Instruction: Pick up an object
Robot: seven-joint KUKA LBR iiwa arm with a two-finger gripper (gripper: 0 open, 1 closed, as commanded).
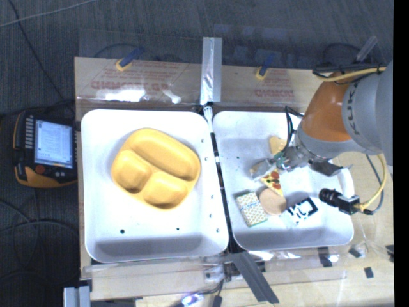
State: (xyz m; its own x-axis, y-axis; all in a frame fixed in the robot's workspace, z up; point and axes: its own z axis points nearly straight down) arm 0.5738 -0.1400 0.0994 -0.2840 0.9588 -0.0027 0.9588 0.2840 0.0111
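Observation:
My gripper [285,160] hangs low in the right bin [318,236], below the arm's orange band [327,116]. It is just above and right of a small pizza-slice toy [273,181]. A grey flat piece [259,167] lies to its left and a beige piece [277,144] just behind it. Nearer the front lie a tan round piece [273,202], a green checkered pad [252,209] and a black-and-white item [301,208]. The wrist hides what is under the gripper. A large yellow lumpy object [155,166] sits in the left bin [91,190].
A black connector with a yellow cable [337,199] hangs over the right bin's right side. A metal strip [211,75] runs back from the ridge between the bins. A yellow-and-black handheld screen unit [45,147] lies on the floor left of the bench.

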